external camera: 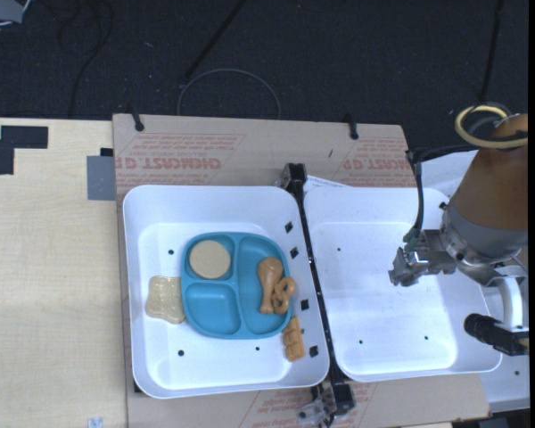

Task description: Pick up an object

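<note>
A blue divided plate [216, 312] lies in the left bin [152, 212]. On it sit a round tan cookie [209, 259] and a brown pretzel-like piece [275, 285]. A pale bread slice [166, 299] lies just left of the plate, and a small orange-brown piece [292, 338] lies by the plate's lower right corner. My gripper [408, 267] hangs over the right bin [374, 212], near its right side, far from all these objects. Nothing shows between its fingers.
A black divider bar [308, 279] runs between the two bins. The bins rest on a cardboard sheet [250, 150] on the pale bench. A black cable [419, 194] hangs along the arm.
</note>
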`<action>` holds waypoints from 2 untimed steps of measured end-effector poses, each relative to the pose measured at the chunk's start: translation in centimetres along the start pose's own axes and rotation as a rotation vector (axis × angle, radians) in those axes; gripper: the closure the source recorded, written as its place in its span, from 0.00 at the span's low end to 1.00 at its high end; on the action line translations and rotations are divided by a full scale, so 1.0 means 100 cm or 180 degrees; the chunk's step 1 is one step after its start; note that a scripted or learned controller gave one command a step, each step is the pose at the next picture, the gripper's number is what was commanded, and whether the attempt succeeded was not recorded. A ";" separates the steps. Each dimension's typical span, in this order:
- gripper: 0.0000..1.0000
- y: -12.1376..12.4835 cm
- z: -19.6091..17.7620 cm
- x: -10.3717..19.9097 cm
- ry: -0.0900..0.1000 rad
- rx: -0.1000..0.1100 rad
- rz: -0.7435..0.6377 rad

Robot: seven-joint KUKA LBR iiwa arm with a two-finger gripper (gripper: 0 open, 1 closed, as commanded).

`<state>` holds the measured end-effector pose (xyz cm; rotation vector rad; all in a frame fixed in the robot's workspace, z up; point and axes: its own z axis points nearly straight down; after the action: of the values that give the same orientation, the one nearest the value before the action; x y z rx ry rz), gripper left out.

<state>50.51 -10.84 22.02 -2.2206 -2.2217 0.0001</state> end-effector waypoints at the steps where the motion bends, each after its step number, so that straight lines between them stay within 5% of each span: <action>1: 1.00 -0.006 0.009 0.049 0.0006 0.0014 -0.0006; 2: 1.00 -0.016 -0.003 0.106 0.0006 0.0010 -0.0012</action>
<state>48.91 -0.26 22.27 -2.2137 -2.2234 0.0015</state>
